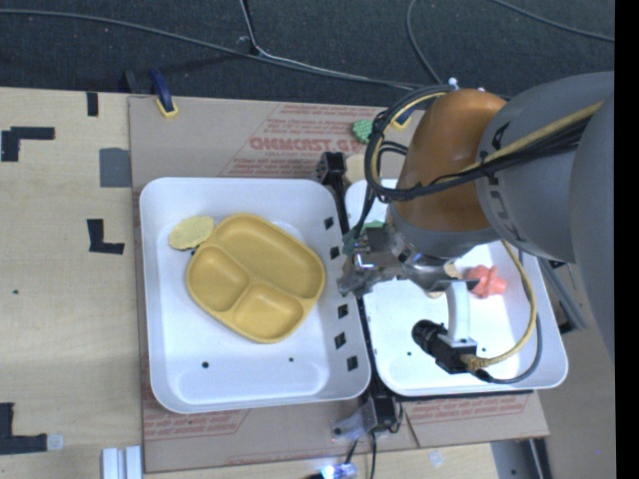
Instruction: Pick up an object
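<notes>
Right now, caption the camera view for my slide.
Arm over right bin; yellow divided plate lies in left bin.

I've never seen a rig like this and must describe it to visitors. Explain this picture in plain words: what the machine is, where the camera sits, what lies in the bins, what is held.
The picture comes from one camera fixed above the bench, looking down at a slant. The grey and orange shape on the right is a robot arm, meant to pick up an object. Its claw sits low at the seam between two white bins. The left bin holds a yellow divided plate with three compartments; a pale yellow piece lies against its upper left edge. In the right bin a pink thing peeks out beside the arm. A green thing lies on the brown board beyond the bins. I can make out nothing held in the claw.
</notes>
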Tool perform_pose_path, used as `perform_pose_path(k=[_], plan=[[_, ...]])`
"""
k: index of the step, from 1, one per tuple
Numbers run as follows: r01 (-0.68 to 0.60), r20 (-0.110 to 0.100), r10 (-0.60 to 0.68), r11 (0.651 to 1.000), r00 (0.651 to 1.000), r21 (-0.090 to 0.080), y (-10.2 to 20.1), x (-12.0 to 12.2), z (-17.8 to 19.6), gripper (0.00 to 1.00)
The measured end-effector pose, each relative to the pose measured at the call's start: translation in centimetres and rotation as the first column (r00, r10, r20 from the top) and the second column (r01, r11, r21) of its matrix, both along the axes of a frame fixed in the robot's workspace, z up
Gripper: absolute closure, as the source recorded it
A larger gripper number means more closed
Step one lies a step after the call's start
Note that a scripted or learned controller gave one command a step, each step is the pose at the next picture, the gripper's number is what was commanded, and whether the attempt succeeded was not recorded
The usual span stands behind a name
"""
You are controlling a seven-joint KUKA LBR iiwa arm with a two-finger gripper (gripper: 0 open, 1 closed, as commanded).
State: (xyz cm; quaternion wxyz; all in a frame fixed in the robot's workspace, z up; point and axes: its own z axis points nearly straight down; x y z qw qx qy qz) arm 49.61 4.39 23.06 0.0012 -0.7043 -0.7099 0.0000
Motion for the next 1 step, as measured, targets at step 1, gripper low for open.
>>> perform_pose_path(k=[1], plan=[[0.002, -0.001, -0.002, 1.0, 1.0, -0.002, 4.97, 0.23, -1.23, 1.0]])
